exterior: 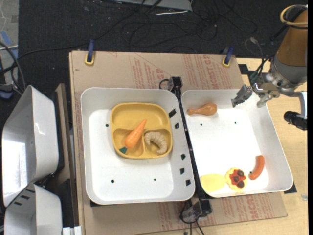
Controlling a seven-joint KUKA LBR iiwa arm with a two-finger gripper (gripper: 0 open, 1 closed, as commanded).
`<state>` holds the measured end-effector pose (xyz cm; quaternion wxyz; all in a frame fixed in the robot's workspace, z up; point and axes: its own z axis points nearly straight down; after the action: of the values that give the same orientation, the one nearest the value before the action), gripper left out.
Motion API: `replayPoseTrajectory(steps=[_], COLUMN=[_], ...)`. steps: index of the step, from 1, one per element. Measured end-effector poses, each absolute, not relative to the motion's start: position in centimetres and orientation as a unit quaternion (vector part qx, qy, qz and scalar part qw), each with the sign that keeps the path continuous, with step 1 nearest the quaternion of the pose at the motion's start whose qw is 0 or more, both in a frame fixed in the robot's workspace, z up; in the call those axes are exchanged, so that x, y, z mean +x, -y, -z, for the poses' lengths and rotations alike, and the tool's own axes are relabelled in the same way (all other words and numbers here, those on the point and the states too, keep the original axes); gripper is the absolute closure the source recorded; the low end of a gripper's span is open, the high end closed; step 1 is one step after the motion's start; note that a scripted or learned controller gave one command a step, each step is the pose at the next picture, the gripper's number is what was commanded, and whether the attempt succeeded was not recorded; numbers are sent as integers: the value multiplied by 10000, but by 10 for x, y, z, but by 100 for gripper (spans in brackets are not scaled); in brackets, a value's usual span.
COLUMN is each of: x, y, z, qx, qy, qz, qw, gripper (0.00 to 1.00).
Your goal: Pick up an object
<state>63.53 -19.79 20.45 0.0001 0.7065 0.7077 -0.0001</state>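
Drumstick [203, 110] near, left of gripper [253, 96]; fingers seemingly open.

Cardboard sheet [146, 67] under both bins; two yellow clamps [89, 58] on its far edge; cables [146, 18] beyond.

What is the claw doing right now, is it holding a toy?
Claw: open, holding nothing, hanging over the top right corner of the right bin, apart from the chicken leg.
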Motion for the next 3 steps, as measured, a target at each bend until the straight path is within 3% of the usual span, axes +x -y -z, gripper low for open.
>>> replayPoseTrajectory(steps=[3], x=[636], y=[202], z=[-91], qx=[7067], qy=[-7076], qz=[7], qw=[-4], gripper=[0])
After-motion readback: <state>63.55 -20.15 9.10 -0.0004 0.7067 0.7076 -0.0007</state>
